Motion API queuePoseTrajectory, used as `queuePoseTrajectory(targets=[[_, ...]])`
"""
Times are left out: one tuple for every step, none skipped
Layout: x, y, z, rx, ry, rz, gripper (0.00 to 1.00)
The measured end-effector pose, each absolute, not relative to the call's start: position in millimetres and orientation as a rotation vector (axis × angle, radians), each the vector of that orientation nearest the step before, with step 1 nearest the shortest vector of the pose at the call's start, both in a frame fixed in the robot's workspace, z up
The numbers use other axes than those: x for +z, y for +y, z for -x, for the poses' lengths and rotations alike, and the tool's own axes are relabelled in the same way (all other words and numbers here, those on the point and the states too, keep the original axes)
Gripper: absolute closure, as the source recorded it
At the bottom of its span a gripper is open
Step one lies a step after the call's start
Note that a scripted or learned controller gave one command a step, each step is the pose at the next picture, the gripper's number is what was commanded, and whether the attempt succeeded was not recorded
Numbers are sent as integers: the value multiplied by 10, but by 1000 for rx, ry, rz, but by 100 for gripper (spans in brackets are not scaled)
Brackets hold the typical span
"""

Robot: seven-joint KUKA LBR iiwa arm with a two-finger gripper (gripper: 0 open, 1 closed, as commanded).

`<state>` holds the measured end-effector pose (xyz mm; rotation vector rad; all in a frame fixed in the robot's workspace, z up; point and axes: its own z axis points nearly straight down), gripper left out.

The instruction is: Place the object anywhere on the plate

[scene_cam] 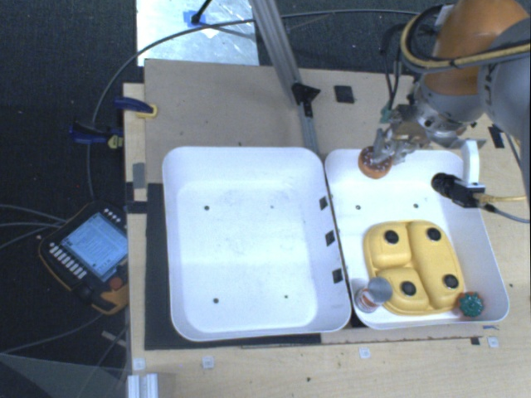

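Two shallow white bins side by side on the tabletop (241, 110): left bin (178, 222), right bin (348, 181).

Hard to make out:
- End effector (386, 145): blurred and partly masked by the wrist above it. Released or clenched: cannot tell.
- Arm (473, 31): cut off at the top and right edges.
- Small grey-topped item (377, 291) at the near left corner of the yellow plate (415, 259): too small to identify.
- Black fitting (452, 186) at the right bin's far right side, cable attached: type unclear.

Task thing:
- Round orange-brown object (375, 165) at the far wall of the right bin, directly under the end effector tip and seemingly touching it. Grasped or merely touched: cannot tell.
- Well apart from the yellow plate, located in the near half of the same bin.
- Teal ball (471, 305) just beside the plate's near right corner.
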<state>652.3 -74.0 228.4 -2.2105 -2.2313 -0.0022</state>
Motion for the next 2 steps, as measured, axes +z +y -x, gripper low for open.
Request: queuePoseTrajectory(targets=[[2176, -233, -6423, -2, -2232, 2210, 100], [2302, 273, -6324, -5, -2232, 2210, 100]])
